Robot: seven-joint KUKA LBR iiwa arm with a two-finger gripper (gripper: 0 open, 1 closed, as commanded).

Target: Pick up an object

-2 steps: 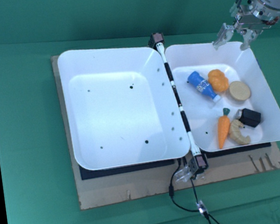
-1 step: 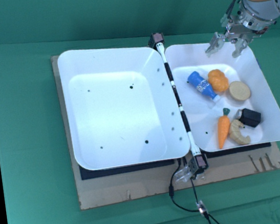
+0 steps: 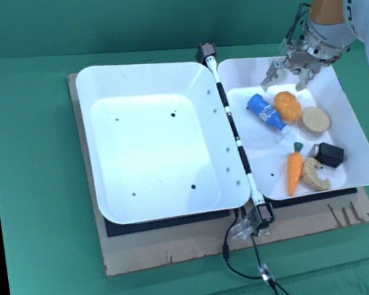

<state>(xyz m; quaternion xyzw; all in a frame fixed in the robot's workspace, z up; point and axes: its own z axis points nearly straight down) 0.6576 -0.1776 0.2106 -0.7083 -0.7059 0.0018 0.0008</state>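
Right bin (image 3: pixel 354 119) holds six objects, open claw (image 3: pixel 288 78) above

I am looking at the bench (image 3: pixel 37 164), which is wearing a green cloth. A brown cardboard sheet (image 3: pixel 178 250) is lying flat on it, taking up the middle. A dark mat (image 3: pixel 134 227) is peeking out along the cardboard's near side. A black cable (image 3: pixel 246 272) is trailing off the cardboard's near edge onto the cloth
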